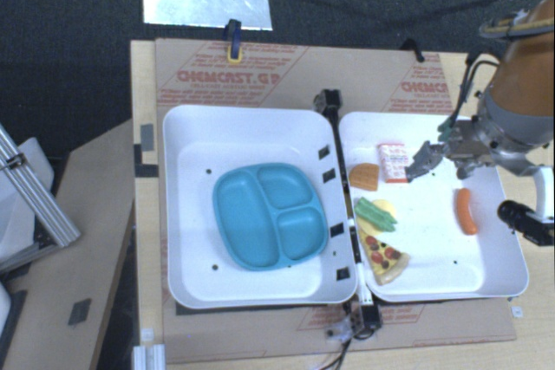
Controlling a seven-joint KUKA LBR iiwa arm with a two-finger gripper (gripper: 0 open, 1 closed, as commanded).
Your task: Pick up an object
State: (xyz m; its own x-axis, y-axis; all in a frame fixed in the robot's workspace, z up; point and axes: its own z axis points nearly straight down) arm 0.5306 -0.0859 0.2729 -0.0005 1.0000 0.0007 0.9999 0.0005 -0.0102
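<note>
- Gripper (422,162): seen low over the right bin (499,277), just beside a small red-and-white carton (394,161); finger spacing cannot be told; nothing is seen held.
- Arm (520,91): grey with orange band, reached in from the right, angled down.
- Right bin contents: bun (365,178), green beans (375,214), pizza slice (385,257), orange sausage (466,210), all toy-like.
- Left bin (186,186): blue compartment tray (266,215), smooth plastic.

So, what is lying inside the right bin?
The right bin holds a red-and-white carton, a brown bun, a green vegetable over something yellow, a pizza slice and an orange sausage. The claw covers the floor beside the carton.
</note>
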